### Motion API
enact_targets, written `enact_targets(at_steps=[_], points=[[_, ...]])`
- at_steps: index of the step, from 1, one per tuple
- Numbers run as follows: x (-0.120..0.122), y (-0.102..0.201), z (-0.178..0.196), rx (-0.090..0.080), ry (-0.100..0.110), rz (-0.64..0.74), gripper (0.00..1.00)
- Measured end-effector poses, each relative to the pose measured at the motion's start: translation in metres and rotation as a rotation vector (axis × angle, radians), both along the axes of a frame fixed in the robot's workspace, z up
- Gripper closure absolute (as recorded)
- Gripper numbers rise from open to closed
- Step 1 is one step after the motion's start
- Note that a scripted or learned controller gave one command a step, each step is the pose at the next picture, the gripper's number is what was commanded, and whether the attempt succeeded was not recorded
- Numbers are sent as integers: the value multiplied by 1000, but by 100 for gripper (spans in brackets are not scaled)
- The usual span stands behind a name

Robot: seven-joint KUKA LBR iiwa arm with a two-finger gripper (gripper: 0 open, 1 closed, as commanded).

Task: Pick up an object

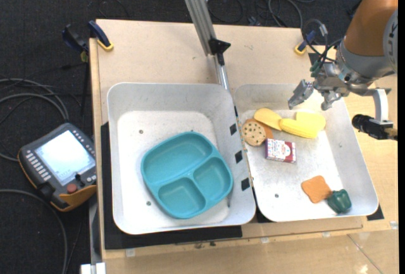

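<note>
Gripper point(314, 97) spread wide and holding nothing, poised just above yellow banana point(302, 125) in right bin point(357, 159). Near banana: cookie point(254, 133), small red carton point(280, 150), orange piece point(316, 188), green pepper point(340, 201). Beyond, teal divided tray point(185, 173) in left bin point(126, 114).

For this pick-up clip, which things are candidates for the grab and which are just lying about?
Job: gripper; right bin items: yellow banana, cookie, small red carton, orange piece, green pepper.

Lying about: teal divided tray, left bin, teach pendant.
</note>
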State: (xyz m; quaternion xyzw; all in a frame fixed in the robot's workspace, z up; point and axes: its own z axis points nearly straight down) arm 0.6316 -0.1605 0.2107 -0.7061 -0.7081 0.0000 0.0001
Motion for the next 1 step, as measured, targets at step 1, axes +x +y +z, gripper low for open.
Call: enact_targets(at_steps=[1], points=[[0,0,0,-1,0,1,0]])
